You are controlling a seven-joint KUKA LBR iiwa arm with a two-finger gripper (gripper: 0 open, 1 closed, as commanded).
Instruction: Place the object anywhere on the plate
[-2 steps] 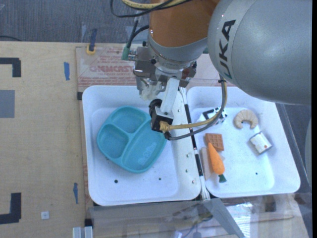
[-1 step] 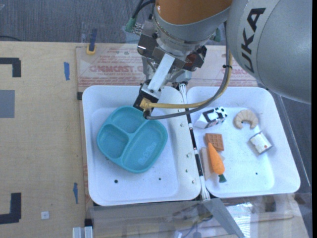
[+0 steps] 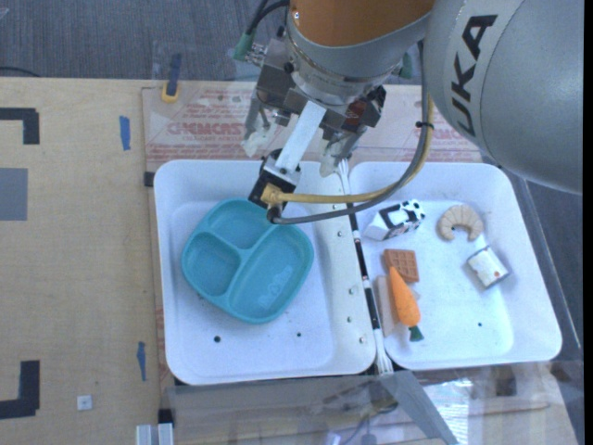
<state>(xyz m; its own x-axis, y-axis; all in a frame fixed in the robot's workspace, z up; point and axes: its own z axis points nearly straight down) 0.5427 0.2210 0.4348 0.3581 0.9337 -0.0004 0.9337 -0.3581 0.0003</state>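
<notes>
While the grey arm with its orange band reaches in over the back of the left bin, the claw hangs above that bin's far rim, just behind the blue plate. Whether the claw is open or closed cannot be told from this angle, and nothing can be seen gripped in it. A white bar with a black and brass tip slants down from the claw and ends right at the plate's far edge. A yellowish hose and a grey cable run from that tip away from the plate, across the divide between the bins.

The plate, split into three sections, lies in the left bin with nothing on it. Beyond the plate, in the right bin, lie the loose things: a black-and-white cow toy nearest the plate, a brown waffle-like biscuit and a carrot beside it, then a croissant and a small white cylinder farthest from the plate. Both bins sit on the desk.
</notes>
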